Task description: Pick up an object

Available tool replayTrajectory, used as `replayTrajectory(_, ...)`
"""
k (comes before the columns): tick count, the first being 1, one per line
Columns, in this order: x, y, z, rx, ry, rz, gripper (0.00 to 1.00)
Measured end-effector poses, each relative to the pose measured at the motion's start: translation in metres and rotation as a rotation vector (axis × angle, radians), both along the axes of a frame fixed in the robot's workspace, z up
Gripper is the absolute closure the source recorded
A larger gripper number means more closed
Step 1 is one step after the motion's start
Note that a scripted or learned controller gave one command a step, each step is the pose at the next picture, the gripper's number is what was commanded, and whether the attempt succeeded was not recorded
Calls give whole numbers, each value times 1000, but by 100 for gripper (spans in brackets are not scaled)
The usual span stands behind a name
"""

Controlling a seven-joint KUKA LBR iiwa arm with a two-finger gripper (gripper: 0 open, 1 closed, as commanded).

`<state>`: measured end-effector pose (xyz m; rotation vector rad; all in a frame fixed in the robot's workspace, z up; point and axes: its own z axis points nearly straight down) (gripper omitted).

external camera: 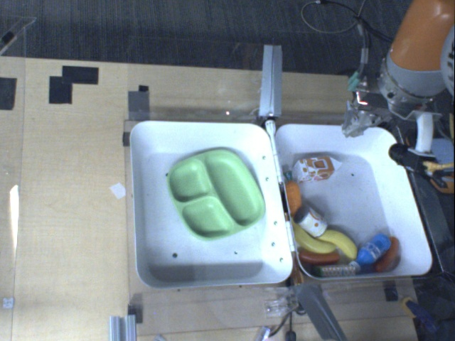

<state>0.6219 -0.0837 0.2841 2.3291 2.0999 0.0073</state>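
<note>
Camera view: two bins (142, 212), one banana (323, 244).

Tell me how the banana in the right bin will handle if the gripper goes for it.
The banana is curved and smooth, so it would probably swivel or slip between two fingers unless gripped across its middle. It lies packed against other items near the right bin's front wall, so a push would likely shove neighbours too. It looks like a toy, probably light and stiff, though that cannot be confirmed.

Glossy green plastic tray (215, 192); smooth white bins (153, 261); pale wood-look bench (64, 190).
</note>
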Motion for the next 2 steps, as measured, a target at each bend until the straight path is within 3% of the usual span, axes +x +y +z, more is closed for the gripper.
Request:
replayTrajectory(1,14,3,-45,0,4,78,100)
replayTrajectory(2,3,-21,37,-2,-1,227,100)
